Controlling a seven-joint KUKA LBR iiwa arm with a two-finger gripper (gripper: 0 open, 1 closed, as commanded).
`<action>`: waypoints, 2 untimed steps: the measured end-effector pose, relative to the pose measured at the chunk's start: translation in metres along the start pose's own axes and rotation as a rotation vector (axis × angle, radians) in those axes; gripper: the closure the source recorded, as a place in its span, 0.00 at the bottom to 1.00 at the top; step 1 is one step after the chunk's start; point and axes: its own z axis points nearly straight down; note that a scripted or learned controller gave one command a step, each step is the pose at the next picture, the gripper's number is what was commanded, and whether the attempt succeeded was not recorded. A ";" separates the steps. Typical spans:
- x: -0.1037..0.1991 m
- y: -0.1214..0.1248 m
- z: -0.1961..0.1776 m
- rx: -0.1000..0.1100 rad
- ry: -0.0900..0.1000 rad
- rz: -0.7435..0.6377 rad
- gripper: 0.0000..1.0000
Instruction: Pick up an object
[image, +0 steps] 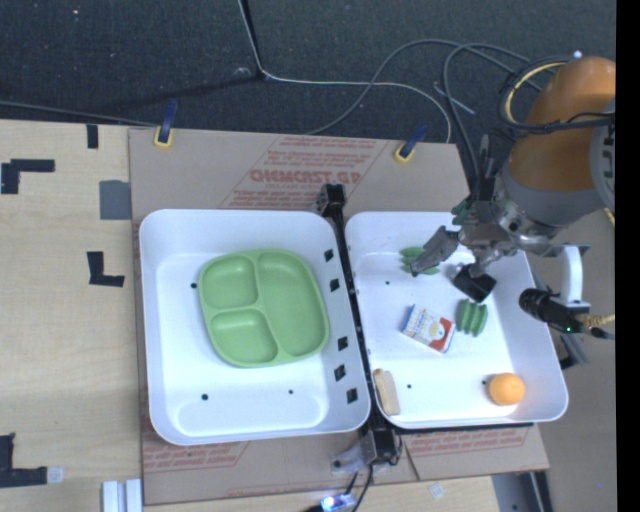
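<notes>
- The gripper (452, 262) is seen over the upper part of the right bin (540, 400), its fingers (430, 250) spread wide apart with nothing between them.
- A green object (413, 258) lies just beside the left finger, near the bin's upper left corner; contact cannot be told.
- Five things are counted in the right bin: that green object, one green ridged piece (471, 318), one small white carton (428, 328) (printed red and blue), one orange ball (506, 389) and one tan stick (386, 391).
- The carton and the ridged piece sit close together just below the fingers.
- The ball is near the lower right corner; the stick lies against the left wall.
- One green divided plate (264, 306) is held in the left bin (165, 300).
- Open white floor is left between carton and ball.
</notes>
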 end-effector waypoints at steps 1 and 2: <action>0.000 0.002 -0.005 -0.010 -0.001 -0.002 0.00; 0.000 -0.005 0.058 -0.003 -0.001 -0.001 0.00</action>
